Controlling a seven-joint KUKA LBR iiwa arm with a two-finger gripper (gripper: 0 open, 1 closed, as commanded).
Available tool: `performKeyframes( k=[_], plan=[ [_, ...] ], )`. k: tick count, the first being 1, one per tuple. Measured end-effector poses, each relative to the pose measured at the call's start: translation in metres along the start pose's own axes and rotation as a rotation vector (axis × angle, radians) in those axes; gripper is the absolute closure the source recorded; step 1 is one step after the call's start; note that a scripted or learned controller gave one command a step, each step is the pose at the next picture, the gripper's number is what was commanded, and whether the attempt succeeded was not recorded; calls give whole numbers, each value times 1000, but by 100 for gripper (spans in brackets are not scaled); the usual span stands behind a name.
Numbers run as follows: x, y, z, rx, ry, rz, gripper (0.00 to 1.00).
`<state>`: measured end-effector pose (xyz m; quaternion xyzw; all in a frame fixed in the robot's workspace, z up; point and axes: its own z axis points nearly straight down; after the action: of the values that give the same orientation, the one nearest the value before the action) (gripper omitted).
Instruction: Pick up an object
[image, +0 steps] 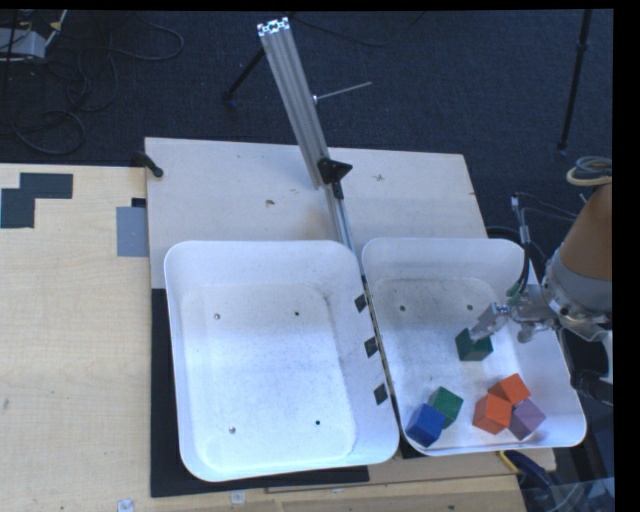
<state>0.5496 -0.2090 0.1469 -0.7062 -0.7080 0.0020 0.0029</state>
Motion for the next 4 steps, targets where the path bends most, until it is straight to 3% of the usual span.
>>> performKeyframes(
  k=[1,2,3,4],
  plan=[
    [1,18,57,-6,0,0,0],
    [0,17,46,-4,1,-1,100],
    [88,13,-37,-10,2,-5,100],
    [161,70,-86,-12,1,-6,100]
  ],
)
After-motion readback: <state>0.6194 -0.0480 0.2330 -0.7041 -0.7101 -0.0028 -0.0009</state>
